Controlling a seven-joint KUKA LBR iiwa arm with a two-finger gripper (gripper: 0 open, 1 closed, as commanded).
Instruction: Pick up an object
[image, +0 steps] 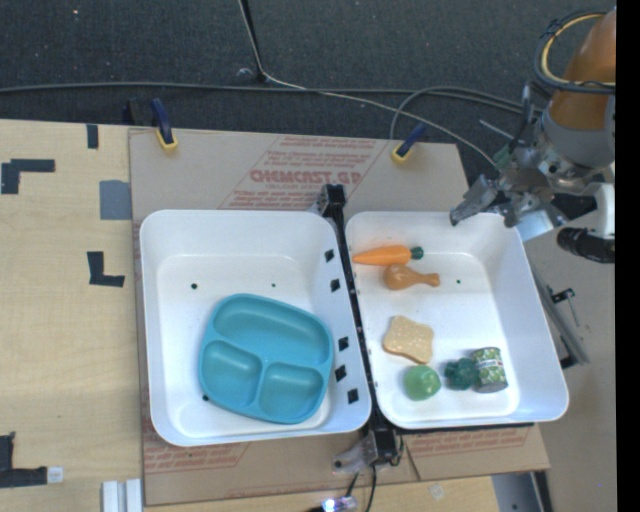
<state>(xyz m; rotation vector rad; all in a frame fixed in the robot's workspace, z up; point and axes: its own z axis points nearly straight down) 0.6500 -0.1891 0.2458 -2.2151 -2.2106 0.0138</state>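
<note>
Risks first. Right bin (535, 330) crowded along its near edge: green ball (422, 382), dark green lump (461, 374) and small can (489, 368) packed close, lump and can touching. A descent there likely clips a neighbour or pins two at once. Bread slice (408, 339) lying flat, low profile, probably hard to get under; likely a scrape and a miss. Carrot (387, 255) and chicken drumstick (409, 278) lying almost against each other near the bin's far left corner, close to the divider (345, 300) between bins; a grab there risks hitting the divider wall or nudging one piece into the other. Ball round, likely to squirt out of a pinch. Cables (430, 100) trailing over the bench behind the bins, near the arm's path; snag possible on a wide swing.

Claw (487, 205) parked high at the right bin's far right corner, over the rim, tips pointing left and down. Nothing visible between the tips. How far open: cannot tell, too dark and small.

Targets relative to claw: all in the right bin, none beneath it. Carrot and drumstick nearest, off to its left in view. Bread further, toward the bin's middle. Ball, lump and can well apart from it, at the near edge.

Left bin (160, 300) holding just a blue divided plate (265, 358), well apart from the claw; poor candidate, wide and flat.

Best bet judged: carrot or drumstick, approached lengthwise-across, clear of the divider.
</note>
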